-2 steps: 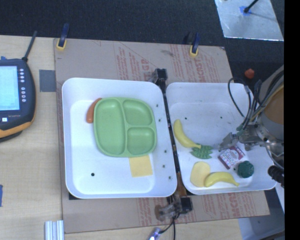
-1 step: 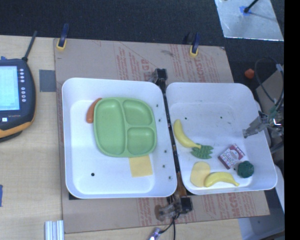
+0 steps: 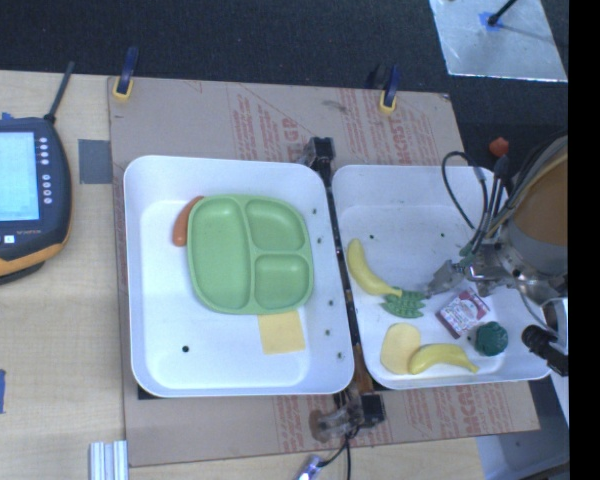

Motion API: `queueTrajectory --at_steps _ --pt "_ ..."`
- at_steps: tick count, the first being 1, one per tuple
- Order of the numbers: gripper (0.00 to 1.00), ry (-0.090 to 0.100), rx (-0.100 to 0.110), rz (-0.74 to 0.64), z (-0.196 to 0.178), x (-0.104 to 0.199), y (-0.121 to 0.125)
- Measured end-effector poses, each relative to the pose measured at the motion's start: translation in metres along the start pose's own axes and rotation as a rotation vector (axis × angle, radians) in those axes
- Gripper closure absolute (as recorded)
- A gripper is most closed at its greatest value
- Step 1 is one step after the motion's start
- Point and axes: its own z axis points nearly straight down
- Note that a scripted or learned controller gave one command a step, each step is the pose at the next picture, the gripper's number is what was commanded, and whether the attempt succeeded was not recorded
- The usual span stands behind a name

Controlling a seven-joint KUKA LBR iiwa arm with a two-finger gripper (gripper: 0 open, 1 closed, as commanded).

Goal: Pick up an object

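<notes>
The cardboard sheet (image 3: 280, 118) under the bins carries faint red printed lettering, but it is too pale and turned to be read; the small red and white packet (image 3: 463, 312) in the right bin (image 3: 400, 193) also has print that is too small to read. At the left edge of the frame lies a handheld control pendant (image 3: 15, 203) with a pale screen, no text legible. In the left bin (image 3: 145, 268) a green divided plate (image 3: 250, 254) covers the middle, with an orange-red piece (image 3: 182, 224) showing at its upper left rim and a yellow square (image 3: 282, 333) touching its lower edge; the lower left of this bin is open white floor. In the right bin a yellow banana (image 3: 365, 271) lies near the left wall, a green leafy piece (image 3: 407, 304) just below it, then a pale yellow oval (image 3: 399, 346) and a second banana (image 3: 443, 358) along the lower wall, and a dark green round object (image 3: 491, 339) at the lower right. The upper half of this bin is free floor. The gripper (image 3: 458, 273) is low over the right side of the bin, close above the packet; whether its fingers are open or closed I cannot tell.
</notes>
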Motion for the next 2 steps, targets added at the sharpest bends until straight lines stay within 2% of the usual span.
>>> queueTrajectory --at_steps 1,2 --pt "0.0 -0.006 -0.014 0.0 0.025 -0.013 -0.038" --pt "0.0 -0.003 -0.008 0.003 -0.07 -0.036 0.032"
